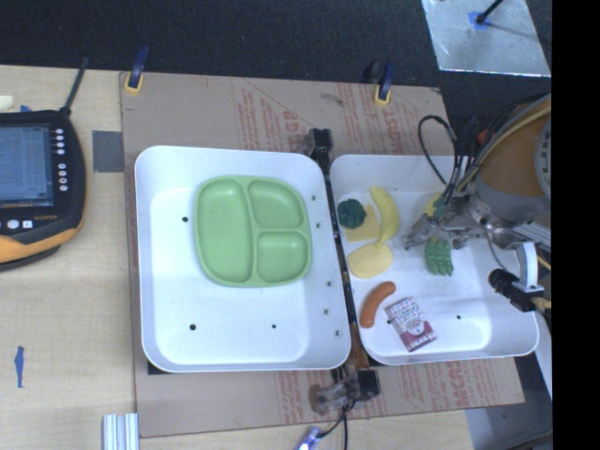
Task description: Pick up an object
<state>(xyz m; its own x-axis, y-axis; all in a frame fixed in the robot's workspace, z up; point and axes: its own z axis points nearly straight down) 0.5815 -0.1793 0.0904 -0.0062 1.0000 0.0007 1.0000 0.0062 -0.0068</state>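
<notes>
We see the gripper (441, 232) low over the right bin (487, 340), its fingers spread just above the green ridged piece (438, 257); nothing sits clamped between them. Left of it lie the banana (384, 212), dark green broccoli (352, 213) and yellow lemon piece (371, 260). Nearer to us: sausage (377, 303) and red packet (410, 322). The left bin (234, 340) bears a green divided plate (251, 231).

Robotics lab bench. Two white bins (155, 251) sitting side by side on cardboard sheet (281, 111) clamped to wooden bench top (56, 345). Teach pendant (33, 186) lying at left. Cabled robot arm (516, 172) reaching in from right. Dark carpet (234, 17) running behind.
</notes>
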